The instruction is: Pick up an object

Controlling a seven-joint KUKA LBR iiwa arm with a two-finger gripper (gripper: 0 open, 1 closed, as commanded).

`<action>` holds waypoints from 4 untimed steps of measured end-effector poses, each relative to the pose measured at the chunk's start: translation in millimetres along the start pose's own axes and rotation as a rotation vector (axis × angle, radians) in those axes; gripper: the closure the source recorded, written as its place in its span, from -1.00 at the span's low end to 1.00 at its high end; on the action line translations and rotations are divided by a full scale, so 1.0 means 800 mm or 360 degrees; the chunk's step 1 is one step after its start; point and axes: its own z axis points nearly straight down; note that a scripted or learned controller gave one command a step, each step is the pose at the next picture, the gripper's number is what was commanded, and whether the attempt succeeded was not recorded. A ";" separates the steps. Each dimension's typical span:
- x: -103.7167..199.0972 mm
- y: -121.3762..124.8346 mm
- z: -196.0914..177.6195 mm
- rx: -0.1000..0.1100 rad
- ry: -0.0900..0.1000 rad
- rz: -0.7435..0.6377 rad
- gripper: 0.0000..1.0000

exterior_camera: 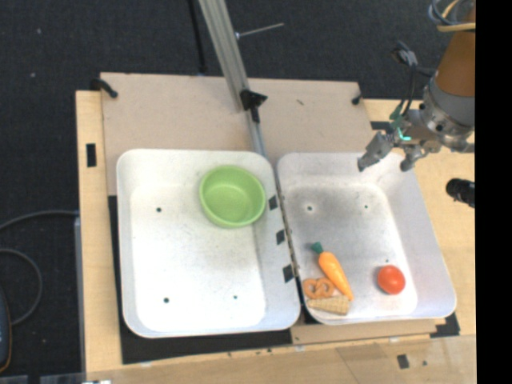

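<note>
Orange as the plainest target: carrot [334, 272] lying low in the arm-side bin [416, 214], close to its near edge, green top turned toward the far edge. Best taken across the narrow body, not along the length. Before descending, turn the wrist so that the fingers close over the two long sides. Come down straight and slowly, and stop just above the floor of the arm-side bin, to avoid scraping it. Aim for the thick middle, away from the thin tip, probably too slim for a sure hold. Take care with the pretzel [318, 288] and the waffle piece [332, 304], crowded just beside the carrot in the near corner by the divider; easy to push or to catch by mistake. As an alternative, red ball [390, 279], alone near the same near edge with free floor around, but round and likely to roll away.

Gripper [390, 160] hovering at the far corner of the arm-side bin, on the outer side, fingers spread apart and holding nothing. Carrot well apart from it, toward the opposite, near end. Not yet above any object; long diagonal travel across the arm-side bin needed first.
</note>
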 end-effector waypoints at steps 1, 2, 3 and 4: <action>0.001 -0.008 0.073 0.0005 -0.0002 0.0007 -1.00; -0.012 -0.005 0.134 0.0008 -0.0003 0.0008 -1.00; -0.007 0.005 0.201 0.0009 -0.0002 0.0002 -1.00; -0.008 0.008 0.182 -0.0007 -0.0002 0.0003 1.00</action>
